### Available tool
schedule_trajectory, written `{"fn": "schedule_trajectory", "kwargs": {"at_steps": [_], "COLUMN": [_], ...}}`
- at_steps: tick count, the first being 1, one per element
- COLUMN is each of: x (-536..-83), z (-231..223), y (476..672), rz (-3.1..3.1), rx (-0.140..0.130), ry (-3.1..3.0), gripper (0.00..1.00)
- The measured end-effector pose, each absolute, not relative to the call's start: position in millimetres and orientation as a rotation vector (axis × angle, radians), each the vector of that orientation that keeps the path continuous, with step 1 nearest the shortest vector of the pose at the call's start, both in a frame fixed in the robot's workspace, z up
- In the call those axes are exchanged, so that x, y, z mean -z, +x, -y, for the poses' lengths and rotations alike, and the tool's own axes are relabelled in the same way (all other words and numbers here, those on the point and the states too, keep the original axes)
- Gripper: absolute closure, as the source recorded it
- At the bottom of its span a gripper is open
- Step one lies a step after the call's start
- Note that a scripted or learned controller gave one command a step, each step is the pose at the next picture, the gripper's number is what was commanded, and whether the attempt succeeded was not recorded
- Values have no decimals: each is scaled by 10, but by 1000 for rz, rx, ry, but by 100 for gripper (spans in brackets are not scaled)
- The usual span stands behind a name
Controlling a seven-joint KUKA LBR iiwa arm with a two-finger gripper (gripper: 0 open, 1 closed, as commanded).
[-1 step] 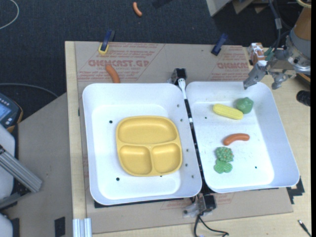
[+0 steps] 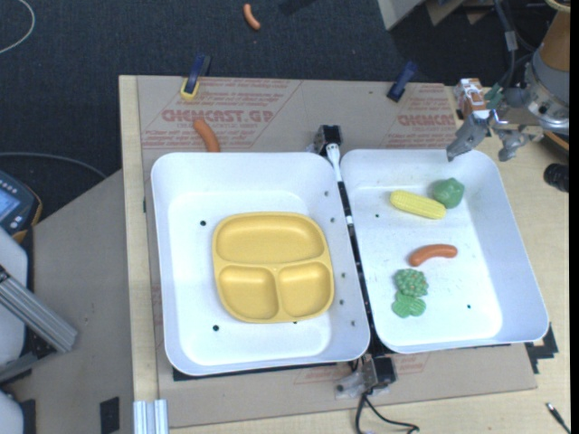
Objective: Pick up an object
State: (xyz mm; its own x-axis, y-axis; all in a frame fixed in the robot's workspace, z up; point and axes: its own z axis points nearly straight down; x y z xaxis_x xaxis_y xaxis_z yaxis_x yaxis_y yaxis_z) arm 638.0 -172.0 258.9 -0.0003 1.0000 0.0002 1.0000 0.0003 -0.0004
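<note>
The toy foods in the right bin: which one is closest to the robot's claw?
The round green vegetable, at the bin's far end just below the gripper. The corn, sausage and broccoli lie farther away.

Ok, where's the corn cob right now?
In the camera view, the corn cob lies in the right bin, toward its far side, beside the green pepper and above the sausage.

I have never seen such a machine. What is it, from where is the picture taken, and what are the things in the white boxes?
One camera looks down at a slant on a bench with two white bins. The left bin holds a yellow divided plate. The right bin holds toy food: a corn cob, a green pepper, a sausage and broccoli. At the upper right, a robot arm's gripper hangs over the right bin's far edge, with nothing between its fingers.
</note>
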Motion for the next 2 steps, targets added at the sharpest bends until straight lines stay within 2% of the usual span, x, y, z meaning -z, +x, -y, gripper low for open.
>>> {"fn": "schedule_trajectory", "kwargs": {"at_steps": [2], "x": [-1679], "z": [1608], "y": [6322], "rz": [2218], "rx": [-5], "ry": [-2217], "gripper": [0]}}
